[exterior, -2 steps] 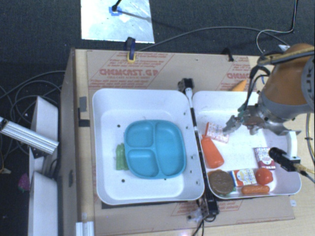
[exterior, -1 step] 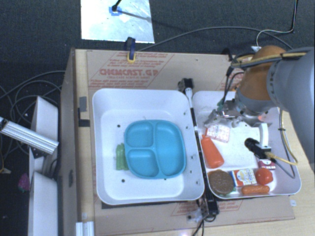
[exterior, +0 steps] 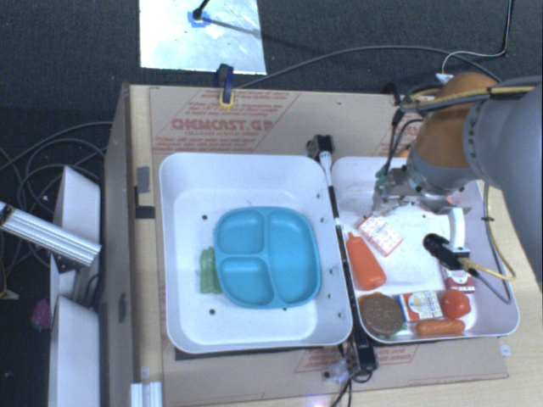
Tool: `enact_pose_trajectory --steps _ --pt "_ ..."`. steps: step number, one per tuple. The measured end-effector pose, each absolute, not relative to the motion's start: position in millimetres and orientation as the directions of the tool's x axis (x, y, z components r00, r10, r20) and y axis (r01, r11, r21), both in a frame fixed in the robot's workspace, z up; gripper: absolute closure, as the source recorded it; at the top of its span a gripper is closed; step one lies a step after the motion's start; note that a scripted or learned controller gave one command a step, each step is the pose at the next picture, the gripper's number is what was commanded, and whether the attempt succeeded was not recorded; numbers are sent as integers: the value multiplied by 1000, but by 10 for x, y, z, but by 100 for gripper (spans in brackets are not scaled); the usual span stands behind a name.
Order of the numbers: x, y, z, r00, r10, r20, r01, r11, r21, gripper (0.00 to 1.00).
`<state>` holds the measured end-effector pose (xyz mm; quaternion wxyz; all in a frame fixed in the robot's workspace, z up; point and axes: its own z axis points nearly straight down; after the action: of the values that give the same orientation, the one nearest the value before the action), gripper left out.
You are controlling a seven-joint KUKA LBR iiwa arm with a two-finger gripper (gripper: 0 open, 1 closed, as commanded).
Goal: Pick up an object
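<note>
Red sausage (exterior: 439,327) nearest, checkered packet (exterior: 379,235) under end effector (exterior: 392,195), finger state n/k

We see several loose objects. In the right bin (exterior: 507,312) lies a small flat packet (exterior: 380,235) with a red-and-white pattern, tilted. Just below-left of it lies an orange bottle (exterior: 366,263), its cap toward the bin's far side. Along the near wall we see a brown round patty (exterior: 382,313), a red-and-white carton (exterior: 422,304), a red tomato (exterior: 456,303) and an orange-red sausage (exterior: 439,327). In the left bin (exterior: 182,227) a blue divided plate (exterior: 266,257) lies flat, with a green piece (exterior: 208,271) touching its left edge.
</note>
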<state>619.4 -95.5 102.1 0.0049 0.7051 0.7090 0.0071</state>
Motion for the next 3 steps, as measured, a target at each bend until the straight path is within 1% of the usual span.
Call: enact_pose_trajectory --steps 1,2,3 --pt "6035 -221 1860 -6 1000 1 1000 6 5 100" --pt "5952 166 2197 -5 1000 1 1000 5 2 100" --pt "5589 -70 2341 -2 1000 -1 1000 2 2 100"
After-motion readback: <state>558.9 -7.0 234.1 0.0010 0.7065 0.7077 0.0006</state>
